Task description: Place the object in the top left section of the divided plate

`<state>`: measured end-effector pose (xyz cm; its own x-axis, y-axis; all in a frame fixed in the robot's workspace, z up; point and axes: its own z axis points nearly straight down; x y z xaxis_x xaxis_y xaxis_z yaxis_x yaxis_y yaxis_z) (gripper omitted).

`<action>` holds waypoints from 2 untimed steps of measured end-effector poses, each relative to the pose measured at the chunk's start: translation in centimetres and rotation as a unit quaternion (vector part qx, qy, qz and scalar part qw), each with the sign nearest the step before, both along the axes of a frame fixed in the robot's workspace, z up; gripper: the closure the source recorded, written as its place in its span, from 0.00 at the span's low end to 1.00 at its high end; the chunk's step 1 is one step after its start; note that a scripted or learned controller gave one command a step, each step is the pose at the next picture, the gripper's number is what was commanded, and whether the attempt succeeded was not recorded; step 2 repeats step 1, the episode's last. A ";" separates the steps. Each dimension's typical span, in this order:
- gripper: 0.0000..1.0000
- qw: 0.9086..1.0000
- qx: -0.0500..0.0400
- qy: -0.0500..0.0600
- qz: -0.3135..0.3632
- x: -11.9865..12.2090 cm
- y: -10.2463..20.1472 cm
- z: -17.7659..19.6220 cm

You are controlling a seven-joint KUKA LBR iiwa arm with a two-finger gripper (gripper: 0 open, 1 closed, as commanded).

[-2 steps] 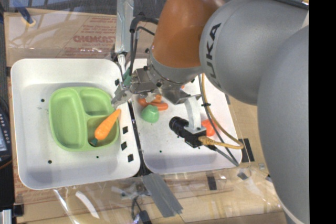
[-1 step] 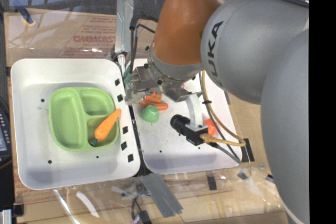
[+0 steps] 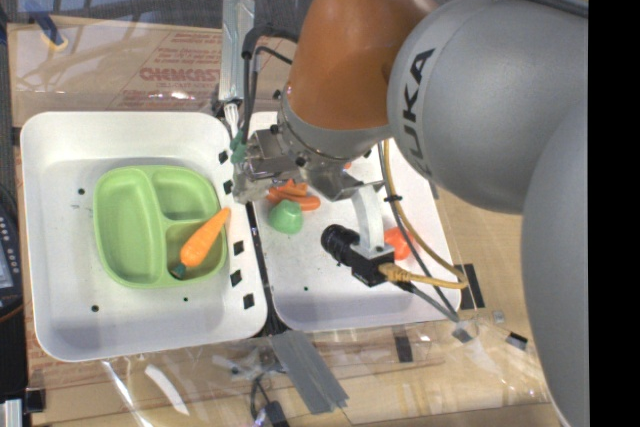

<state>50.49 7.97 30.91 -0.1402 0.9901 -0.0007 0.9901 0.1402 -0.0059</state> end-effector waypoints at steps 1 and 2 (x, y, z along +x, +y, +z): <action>1.00 0.995 -0.001 0.002 -0.096 2.0 -2.2 -6.0; 1.00 0.995 -0.001 0.002 -0.096 2.0 -2.2 -6.0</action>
